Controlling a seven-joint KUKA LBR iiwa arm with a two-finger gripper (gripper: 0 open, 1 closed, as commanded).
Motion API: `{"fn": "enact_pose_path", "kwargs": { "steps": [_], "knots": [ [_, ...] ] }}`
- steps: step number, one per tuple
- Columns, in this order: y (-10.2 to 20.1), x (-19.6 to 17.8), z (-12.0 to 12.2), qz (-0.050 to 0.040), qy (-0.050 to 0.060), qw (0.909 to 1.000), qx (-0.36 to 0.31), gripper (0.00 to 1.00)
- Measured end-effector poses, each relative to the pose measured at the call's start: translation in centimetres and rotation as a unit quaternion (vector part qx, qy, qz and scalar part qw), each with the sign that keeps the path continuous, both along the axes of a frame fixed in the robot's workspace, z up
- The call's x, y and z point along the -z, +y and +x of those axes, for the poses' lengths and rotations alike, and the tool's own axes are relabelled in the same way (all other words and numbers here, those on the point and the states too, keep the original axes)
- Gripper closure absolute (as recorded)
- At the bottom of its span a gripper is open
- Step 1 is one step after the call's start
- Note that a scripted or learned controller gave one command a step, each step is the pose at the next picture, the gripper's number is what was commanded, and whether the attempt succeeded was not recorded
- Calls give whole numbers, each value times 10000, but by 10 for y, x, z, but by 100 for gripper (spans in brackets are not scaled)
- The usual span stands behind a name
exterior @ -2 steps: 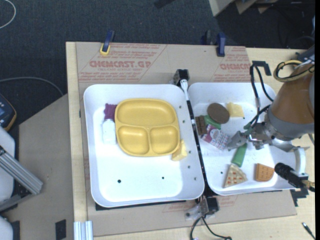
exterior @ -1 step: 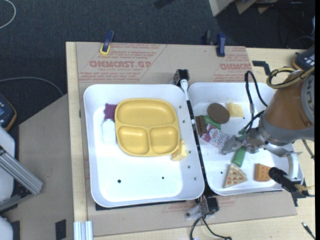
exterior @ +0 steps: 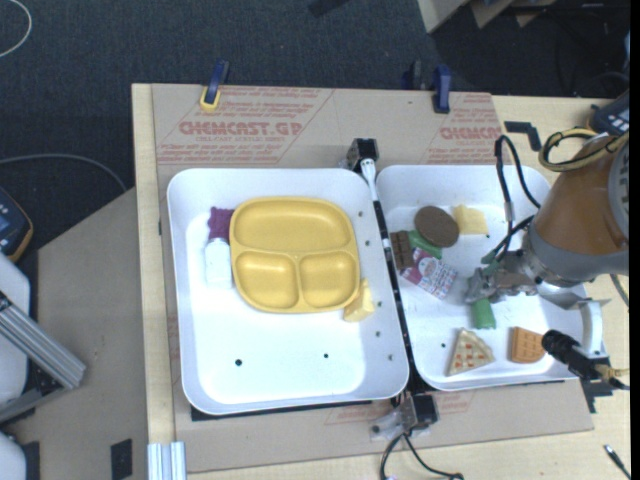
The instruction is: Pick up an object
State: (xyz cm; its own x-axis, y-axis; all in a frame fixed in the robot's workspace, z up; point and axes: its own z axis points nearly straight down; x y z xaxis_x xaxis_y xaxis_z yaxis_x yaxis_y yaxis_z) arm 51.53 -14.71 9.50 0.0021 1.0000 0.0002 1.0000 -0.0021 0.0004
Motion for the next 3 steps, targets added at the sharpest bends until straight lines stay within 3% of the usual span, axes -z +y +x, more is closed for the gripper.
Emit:
{"fn": "enact_pose_path", "kwargs": {
  "steps": [1, 3],
  "knots": [
    [-4, -61, 7, -16, -33, 10000, -16, 100],
    [-2, -131, 5, -13, -27, 10000, -20, 100]
  ]
}}
